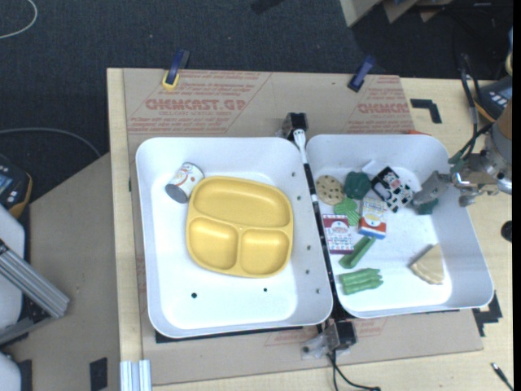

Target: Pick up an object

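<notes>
Gripper point(426, 192) hovers low at the right bin's point(464, 296) far-right wall, its grasp impossible to read from here, so it should settle squarely over the black-and-white toy point(392, 187) just beside it before descending.

- A robotics lab or test cell, not a home or kitchen.
- The bench point(130, 218) is a bare board clamped at its far edge by two clips point(173, 69), with printed protective sheeting point(269, 100) under two white bins point(155, 218).
- Loose cables point(24, 15) run over dark carpet point(81, 47) at the far left.
- The bins hold toy food and a yellow divided tray point(239, 225), like test props.
- An aluminium frame rail point(32, 283) stands at the near left.
</notes>
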Robot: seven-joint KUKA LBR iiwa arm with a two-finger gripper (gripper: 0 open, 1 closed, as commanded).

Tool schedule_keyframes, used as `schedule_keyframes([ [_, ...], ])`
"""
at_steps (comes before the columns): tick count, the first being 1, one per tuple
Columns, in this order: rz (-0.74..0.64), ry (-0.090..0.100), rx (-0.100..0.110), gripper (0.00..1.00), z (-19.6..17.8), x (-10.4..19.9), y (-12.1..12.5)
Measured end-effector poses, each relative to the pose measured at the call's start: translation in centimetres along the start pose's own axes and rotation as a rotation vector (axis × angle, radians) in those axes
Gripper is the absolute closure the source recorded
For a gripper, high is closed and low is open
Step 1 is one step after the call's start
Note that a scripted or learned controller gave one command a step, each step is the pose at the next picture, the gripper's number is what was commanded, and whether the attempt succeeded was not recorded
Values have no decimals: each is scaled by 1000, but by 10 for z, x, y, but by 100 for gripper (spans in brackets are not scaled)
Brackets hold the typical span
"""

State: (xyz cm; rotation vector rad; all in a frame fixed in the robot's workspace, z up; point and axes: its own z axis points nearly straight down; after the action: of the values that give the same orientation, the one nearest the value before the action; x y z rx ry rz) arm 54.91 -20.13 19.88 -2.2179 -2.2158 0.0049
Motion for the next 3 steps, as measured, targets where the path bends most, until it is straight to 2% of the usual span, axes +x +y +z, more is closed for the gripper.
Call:
schedule_keyframes([
  [2,-1,0,-2,0,116,3,-2],
  [3,0,-3,-8,100,103,2,-1],
])
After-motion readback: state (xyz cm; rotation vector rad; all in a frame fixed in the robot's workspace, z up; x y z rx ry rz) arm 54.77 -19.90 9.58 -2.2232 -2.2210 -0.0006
